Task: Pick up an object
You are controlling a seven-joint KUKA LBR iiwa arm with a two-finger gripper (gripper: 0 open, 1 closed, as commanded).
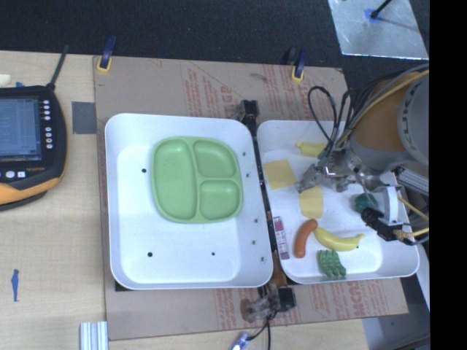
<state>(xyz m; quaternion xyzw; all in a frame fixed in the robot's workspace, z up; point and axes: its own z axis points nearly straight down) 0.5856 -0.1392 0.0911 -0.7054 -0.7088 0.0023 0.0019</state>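
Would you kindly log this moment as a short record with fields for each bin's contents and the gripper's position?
left bin: green divided plate
right bin: two yellow cheese-like blocks, banana, orange-red sausage, green leafy piece, further yellow item
gripper: over the right bin, just above the lower cheese block
grasp: nothing visibly held

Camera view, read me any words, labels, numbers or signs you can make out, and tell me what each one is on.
No text here can be read for certain.
Cardboard sheet under the bins: red printed lettering along its edges, too blurred to read.
Teach pendant at the left: screen content and button markings too small to read.
Small strip on the divider between the bins: pink and dark marks, illegible.
Green divided plate, left bin: no markings visible.
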